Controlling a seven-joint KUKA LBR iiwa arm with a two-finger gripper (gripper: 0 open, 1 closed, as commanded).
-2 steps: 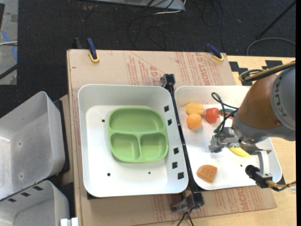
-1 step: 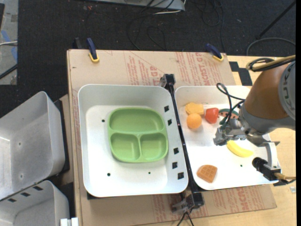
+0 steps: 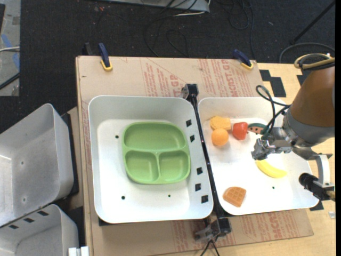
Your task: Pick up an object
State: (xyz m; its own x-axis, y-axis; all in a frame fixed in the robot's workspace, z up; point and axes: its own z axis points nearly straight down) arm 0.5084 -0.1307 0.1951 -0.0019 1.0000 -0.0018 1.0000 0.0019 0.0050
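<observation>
A dark carpeted floor strewn with black cables surrounds a cardboard-topped bench [image 3: 160,71], where two shallow white bins sit side by side. The left bin [image 3: 101,143] holds a green divided plate [image 3: 156,152] with three compartments, lying flat near its middle. The right bin [image 3: 298,196] carries the toy food: a yellow-orange piece [image 3: 220,123] at the upper left, an orange ball [image 3: 219,137] just below and touching it, a red piece [image 3: 240,130] just beside them to the right, a yellow banana [image 3: 270,169] lower down, and a waffle-like orange biscuit [image 3: 234,196] near the front edge, well apart from the rest.

The arm [image 3: 314,108] reaches in from the right, its orange band above the grey wrist. The gripper [image 3: 260,150] hangs over the right bin, between the red piece and the banana, close above the banana's upper end. Whether it is spread or pressed together cannot be told at this slant, and nothing is seen gripped in it.
</observation>
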